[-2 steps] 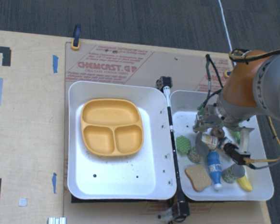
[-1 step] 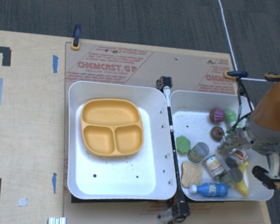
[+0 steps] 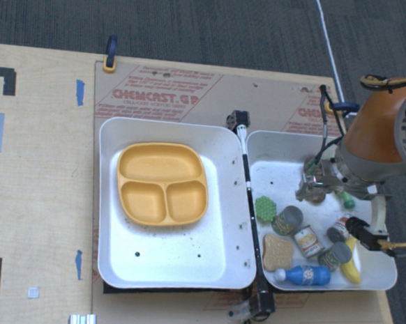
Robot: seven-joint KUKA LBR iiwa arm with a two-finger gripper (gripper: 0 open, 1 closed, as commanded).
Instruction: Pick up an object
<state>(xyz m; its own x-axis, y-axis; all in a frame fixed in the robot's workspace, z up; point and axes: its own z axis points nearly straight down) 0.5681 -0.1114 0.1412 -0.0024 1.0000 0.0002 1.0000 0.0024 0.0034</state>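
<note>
The task names no particular object. The candidates lie in the right bin (image 3: 273, 160), in the lower right of the frame.

Orientation and long axis:
- Blue bottle (image 3: 307, 275): lies on its side, long axis roughly left to right along the bin's lower wall, white cap end toward the left.
- Yellow banana-shaped item (image 3: 351, 266): long axis running from upper left to lower right, just right of the bottle.
- Small labelled can (image 3: 307, 241): lies tilted, axis running from upper left to lower right.

Appearance:
- Green round item (image 3: 265, 208) with a bumpy surface, near the bin's left wall.
- Grey round item (image 3: 290, 218) just beside it.
- Tan bread-like slice (image 3: 277, 252) lying flat, touching the bottle's cap end.
- Dark round item (image 3: 336, 253) between the can and the banana-shaped item.

The left bin (image 3: 108, 206) holds a yellow divided plate (image 3: 162, 183) with three compartments.

Limits of visibility:
- The hand (image 3: 314, 185) sits low over the upper part of the right bin, under the arm (image 3: 380, 130). Whether its fingers are apart or together cannot be told; the area is small and cluttered.
- A small green item (image 3: 347, 201) is partly covered by the wrist.
- The arm is cut off at the frame's right edge.
- The can's label cannot be read.
</note>
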